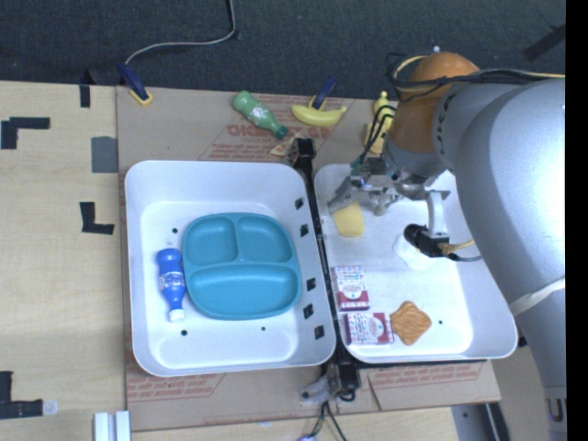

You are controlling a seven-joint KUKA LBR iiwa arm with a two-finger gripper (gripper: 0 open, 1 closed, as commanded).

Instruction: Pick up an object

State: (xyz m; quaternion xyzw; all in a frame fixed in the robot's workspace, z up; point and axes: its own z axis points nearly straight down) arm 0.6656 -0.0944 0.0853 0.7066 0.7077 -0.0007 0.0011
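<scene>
Here the two-finger gripper (356, 194) hangs low over the back left corner of the shallow white right-hand bin (478, 324), below the arm's orange band (424, 99). Whether it is clenched or released cannot be told from this slant. Just beneath and in front of it lies a small pale yellow rounded lump (348, 220), close to the tool, though contact cannot be made out. Further forward from the gripper, along the same bin's left wall, sit two small red-and-white printed packets (352, 288), one before the other, with a flat orange-brown cookie-shaped piece (411, 322) beside the nearer one. To the gripper's far side, across the divider, the shallow white left-hand bin (147, 191) holds a turquoise three-section plastic plate (241, 265) and a small blue bottle (170, 283) lying beside it.
</scene>
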